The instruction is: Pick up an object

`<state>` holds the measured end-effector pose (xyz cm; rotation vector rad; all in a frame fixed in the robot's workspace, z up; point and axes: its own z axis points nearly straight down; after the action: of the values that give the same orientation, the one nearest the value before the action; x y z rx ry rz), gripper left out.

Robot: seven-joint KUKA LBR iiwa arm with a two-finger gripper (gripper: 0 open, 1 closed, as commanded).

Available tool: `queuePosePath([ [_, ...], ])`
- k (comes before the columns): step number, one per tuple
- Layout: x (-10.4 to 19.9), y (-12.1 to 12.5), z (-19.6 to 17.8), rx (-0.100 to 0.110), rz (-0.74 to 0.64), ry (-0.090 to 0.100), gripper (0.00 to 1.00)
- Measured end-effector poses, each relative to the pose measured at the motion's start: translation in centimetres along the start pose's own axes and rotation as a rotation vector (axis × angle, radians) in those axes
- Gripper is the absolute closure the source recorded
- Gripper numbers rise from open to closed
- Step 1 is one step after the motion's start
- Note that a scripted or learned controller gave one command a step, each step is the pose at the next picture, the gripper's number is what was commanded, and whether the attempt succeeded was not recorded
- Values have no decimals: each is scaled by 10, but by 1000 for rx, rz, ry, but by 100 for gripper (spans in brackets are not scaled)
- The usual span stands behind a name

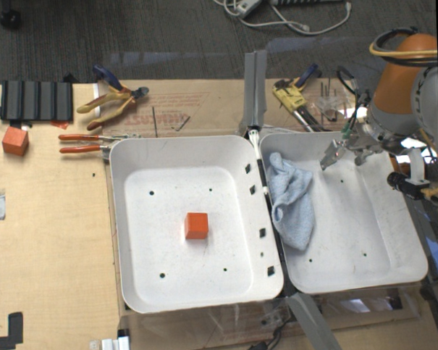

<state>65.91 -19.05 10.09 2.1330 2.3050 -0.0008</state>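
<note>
Nothing picked yet: gripper [333, 157] hovers above the right bin [368, 269], holding nothing; can't tell the rest. Cloth [291, 200] untouched.

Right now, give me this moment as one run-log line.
pincer: above right bin's far edge, nothing between fingers | orange block: left bin | blue cloth: right bin, left side
</note>
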Motion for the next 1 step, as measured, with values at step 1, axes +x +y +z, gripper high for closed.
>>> queuePosePath([
  [1, 0, 0, -8, 1, -2, -1, 100],
])
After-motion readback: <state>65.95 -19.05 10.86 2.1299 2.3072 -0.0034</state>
